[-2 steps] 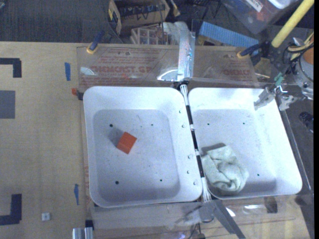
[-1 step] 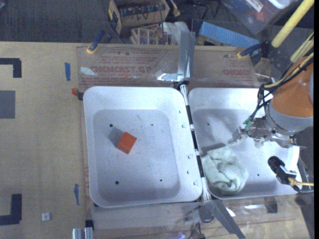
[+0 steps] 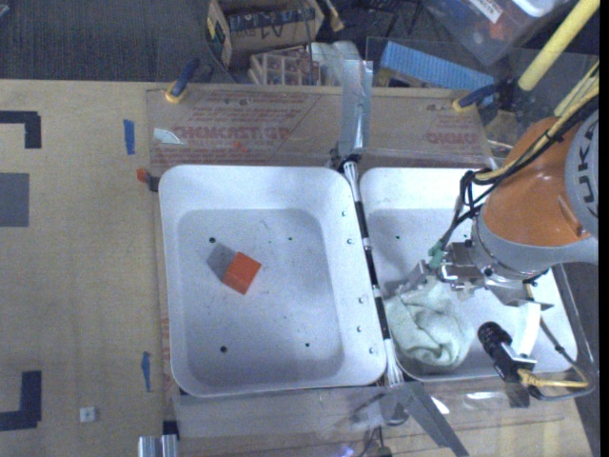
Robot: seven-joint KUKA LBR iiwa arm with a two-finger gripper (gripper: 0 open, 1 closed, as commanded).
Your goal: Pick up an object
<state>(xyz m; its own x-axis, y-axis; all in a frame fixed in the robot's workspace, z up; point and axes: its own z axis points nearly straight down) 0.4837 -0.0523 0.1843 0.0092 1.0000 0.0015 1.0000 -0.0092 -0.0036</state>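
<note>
- The counter (image 3: 76, 284) was light wood, and two white bins sat on it side by side.
- The left bin (image 3: 190, 198) held an orange block (image 3: 243, 272) near its middle, a bit to the left.
- A small grey block (image 3: 221, 259) lay just beside the orange block, touching its upper left side.
- A few tiny dark dots were on the floor of the left bin.
- The right bin (image 3: 404, 198) held a crumpled white cloth (image 3: 428, 327) near its front, close to the wall between the bins.
- The arm (image 3: 538, 212) came in from the right and hung over the right bin. It was grey with a wide orange band.
- The tool (image 3: 447, 272) was low over the right bin, just above the top edge of the cloth.
- I could not tell if the tool was open or closed, and I could not tell if it had hold of anything.
- A black round part (image 3: 495, 339) with wires stuck out below the arm, near the front right of the right bin.
- Blue tape (image 3: 128, 137) marked the counter to the left of the bins, and black marks (image 3: 27, 127) sat near the left edge.
- Behind the bins lay flat brown cardboard (image 3: 247, 136) with red print.
- Farther back were a cardboard box (image 3: 262, 17), a blue thing (image 3: 428, 65) and a yellow pole (image 3: 561, 31).
</note>
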